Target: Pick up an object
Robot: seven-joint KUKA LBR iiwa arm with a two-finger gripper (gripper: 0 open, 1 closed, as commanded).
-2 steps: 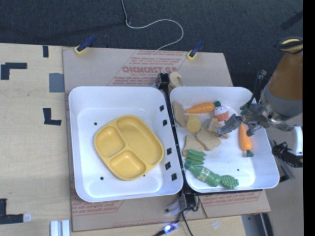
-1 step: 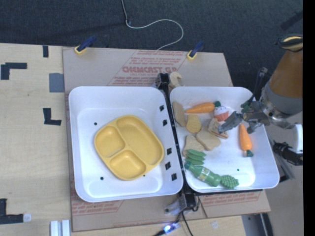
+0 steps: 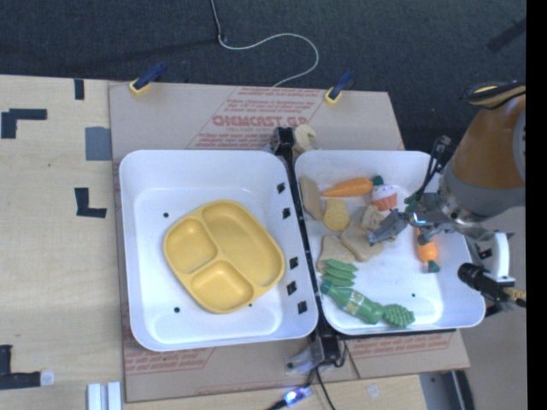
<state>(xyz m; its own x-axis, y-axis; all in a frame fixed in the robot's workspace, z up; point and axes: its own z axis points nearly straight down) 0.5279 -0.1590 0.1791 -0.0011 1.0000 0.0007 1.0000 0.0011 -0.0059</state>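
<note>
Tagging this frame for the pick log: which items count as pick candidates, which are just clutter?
Job:
gripper
toast slice
carrot
cupcake
green corn cob
small orange carrot

Lying about:
yellow divided tray
white cable
cardboard sheet

Pale wooden tabletop (image 3: 51, 254) with black tape marks, overlaid by a printed brown cardboard sheet (image 3: 256, 118) pinned by two yellow-and-blue clamps (image 3: 147, 78). Beyond, dark grey carpeted floor (image 3: 102, 15) crossed by a thin white cable (image 3: 272, 39).
</note>
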